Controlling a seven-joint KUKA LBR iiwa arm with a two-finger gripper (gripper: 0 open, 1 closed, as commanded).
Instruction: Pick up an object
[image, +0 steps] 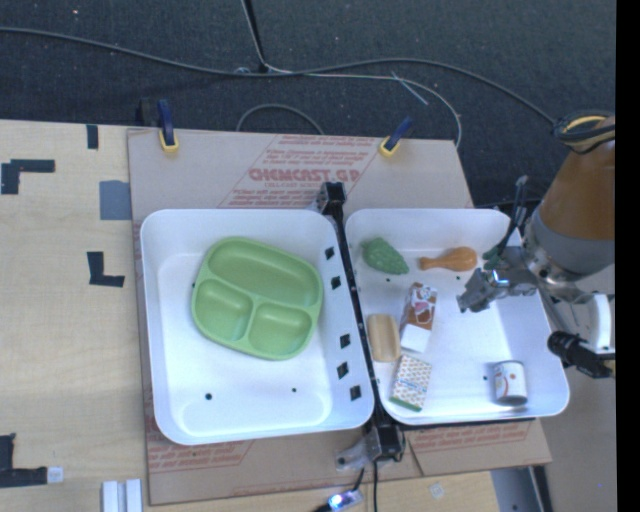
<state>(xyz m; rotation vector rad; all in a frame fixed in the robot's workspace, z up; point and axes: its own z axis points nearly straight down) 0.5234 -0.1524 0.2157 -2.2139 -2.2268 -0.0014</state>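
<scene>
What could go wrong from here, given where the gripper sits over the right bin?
1. The gripper hovers over bare bin floor, between the drumstick toy and the small can; closing here would likely catch nothing.
2. The snack packet, tan block and patterned packet lie packed together, so a descent there may nudge neighbours.
3. The can lies near the right bin's rim, limiting finger clearance.

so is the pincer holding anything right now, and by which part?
Nothing is held as far as the view shows. The pincer hangs over the right bin, with no object between its tips; the drumstick toy lies apart, up and to its left.
</scene>
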